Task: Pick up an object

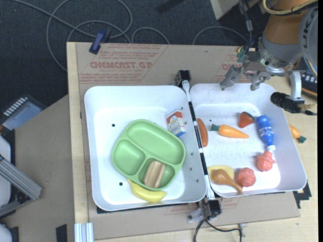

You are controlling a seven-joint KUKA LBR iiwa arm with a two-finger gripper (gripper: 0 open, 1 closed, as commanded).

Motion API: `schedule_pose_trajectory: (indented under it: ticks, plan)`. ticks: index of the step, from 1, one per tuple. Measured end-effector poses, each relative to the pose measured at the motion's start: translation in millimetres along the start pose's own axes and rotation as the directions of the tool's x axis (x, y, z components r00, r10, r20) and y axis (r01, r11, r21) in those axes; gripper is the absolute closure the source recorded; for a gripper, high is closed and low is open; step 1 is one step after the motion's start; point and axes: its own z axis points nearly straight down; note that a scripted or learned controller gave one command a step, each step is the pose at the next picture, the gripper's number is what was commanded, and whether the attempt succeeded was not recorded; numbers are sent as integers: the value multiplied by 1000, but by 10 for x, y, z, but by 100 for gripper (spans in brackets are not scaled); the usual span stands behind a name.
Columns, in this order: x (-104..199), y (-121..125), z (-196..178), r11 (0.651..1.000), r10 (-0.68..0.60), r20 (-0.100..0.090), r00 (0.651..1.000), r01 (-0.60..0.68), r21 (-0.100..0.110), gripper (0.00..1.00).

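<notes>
Hand (240,81) spread and bare above right bin (287,178); toy carrot (232,131) likely light, stiff, slick, best pinched mid-body.

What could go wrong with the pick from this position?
The gripper hangs open over the right bin's far edge, so a straight descent might hit the rim. The strawberry, carrot and blue bottle lie close together, so the fingers could nudge a neighbour or close on two things.
</notes>
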Motion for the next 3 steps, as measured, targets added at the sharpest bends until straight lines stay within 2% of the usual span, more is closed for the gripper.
schedule_pose_trajectory:
  ticks: [1, 2, 3]
  plan:
    - [-596, -512, 757, 1000, 1, 1, 1000, -1, 1, 0]
    - [-787, -455, 1207, 1000, -6, -6, 1000, 6, -12, 0]
    - [-917, -582, 1245, 999, -16, -13, 1000, 16, -28, 0]
